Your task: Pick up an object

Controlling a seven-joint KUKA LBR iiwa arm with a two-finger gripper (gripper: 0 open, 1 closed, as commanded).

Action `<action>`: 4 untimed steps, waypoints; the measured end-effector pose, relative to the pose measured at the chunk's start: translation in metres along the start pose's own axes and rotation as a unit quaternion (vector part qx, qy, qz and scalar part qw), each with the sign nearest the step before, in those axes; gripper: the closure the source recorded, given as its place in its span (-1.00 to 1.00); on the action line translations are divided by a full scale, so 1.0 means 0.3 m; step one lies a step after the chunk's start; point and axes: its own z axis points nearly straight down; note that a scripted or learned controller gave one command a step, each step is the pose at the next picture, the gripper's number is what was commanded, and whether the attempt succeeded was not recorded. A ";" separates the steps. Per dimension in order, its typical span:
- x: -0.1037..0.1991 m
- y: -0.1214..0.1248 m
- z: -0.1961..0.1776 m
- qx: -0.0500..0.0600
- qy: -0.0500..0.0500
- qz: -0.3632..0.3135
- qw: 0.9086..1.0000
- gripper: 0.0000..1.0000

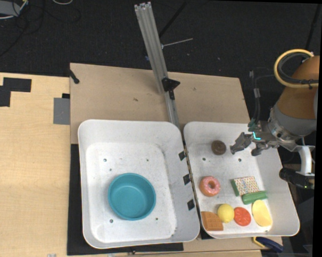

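Several small items lie in the right-hand white bin [285, 221], and the likeliest target is a dark brown round piece [219, 147] sitting alone toward the bin's twelve o'clock end. The claw [251, 145] hangs just beside it at its three o'clock, fingers spread wide with nothing between them. From the claw, the brown piece sits at nine o'clock, near but not touching.

Risk, as a judgement: the piece is small and rounded, so a descent slightly off-centre could nudge it away or let it roll out as the fingers close.

Toward six o'clock lie a pink doughnut [209, 186], a patterned square block [245, 184], a green stick [254, 197], a yellow ball [225, 212], a red disc [242, 216], a yellow oval [261, 212] and an orange waffle square [212, 222], crowded together. The left bin [96, 138] holds a teal bowl [131, 196] on the worktop [26, 162]
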 end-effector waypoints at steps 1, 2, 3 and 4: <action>0.000 0.000 0.000 0.000 0.000 0.000 1.000 -1.00; -0.033 -0.005 0.181 0.002 0.000 0.000 1.000 -1.00; -0.031 -0.008 0.357 0.002 0.000 0.000 1.000 -1.00; -0.033 -0.005 0.315 0.000 0.000 0.000 1.000 1.00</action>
